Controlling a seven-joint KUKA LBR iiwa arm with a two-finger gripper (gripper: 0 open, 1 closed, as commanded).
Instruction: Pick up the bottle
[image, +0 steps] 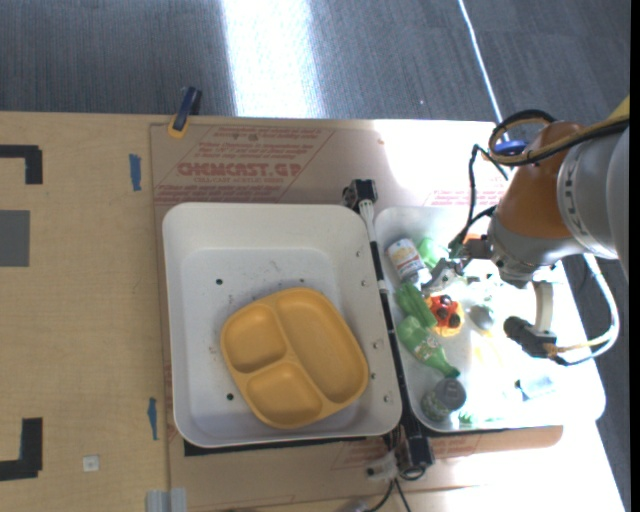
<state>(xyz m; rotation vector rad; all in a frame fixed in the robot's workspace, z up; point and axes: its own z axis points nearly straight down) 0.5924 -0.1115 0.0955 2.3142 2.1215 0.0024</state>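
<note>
A green clear bottle (417, 322) lies lengthwise in the right bin (580, 385), near its left wall. A smaller bottle with a white label (404, 259) lies just behind it. My gripper (448, 272) hangs low over the bin's middle rear, right of the labelled bottle and above a red and orange toy (444, 311). It sits beside the green bottle's upper end, and I see nothing held in it. The wrist and the orange band (530, 200) hide part of the bin's back.
The left bin (190, 260) holds a yellow divided plate (293, 356). A grey round object (443, 397) lies at the right bin's front, with small bits of clutter near the right wall (535, 385). A black cable (560, 350) loops off the arm.
</note>
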